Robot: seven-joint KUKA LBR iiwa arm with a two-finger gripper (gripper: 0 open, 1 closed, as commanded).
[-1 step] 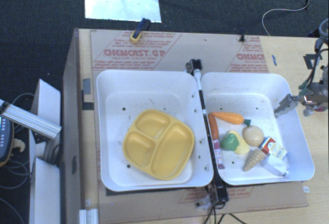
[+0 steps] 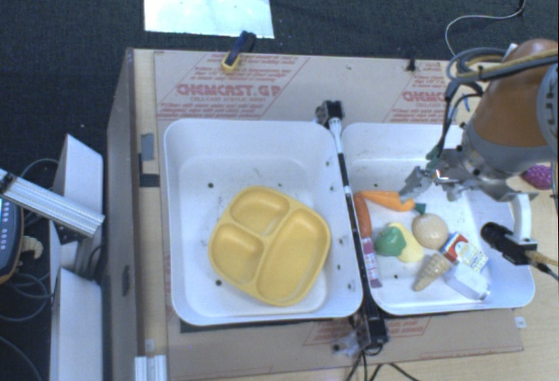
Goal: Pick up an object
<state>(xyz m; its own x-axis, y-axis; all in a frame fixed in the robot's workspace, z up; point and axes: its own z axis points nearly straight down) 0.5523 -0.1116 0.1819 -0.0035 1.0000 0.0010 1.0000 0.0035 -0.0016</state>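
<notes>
A: Where was the pincer?

B: Over the right bin, just above the toy carrot; whether its jaws stood apart I cannot tell.

A: And beyond it?

B: A green pepper, an ice-cream cone, then the yellow divided plate in the left bin.

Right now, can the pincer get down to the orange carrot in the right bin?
Probably yes. The pincer hangs just beside the carrot, which lies uncovered near the right bin's left wall. The green pepper and the round cream ball lie apart from it.
</notes>
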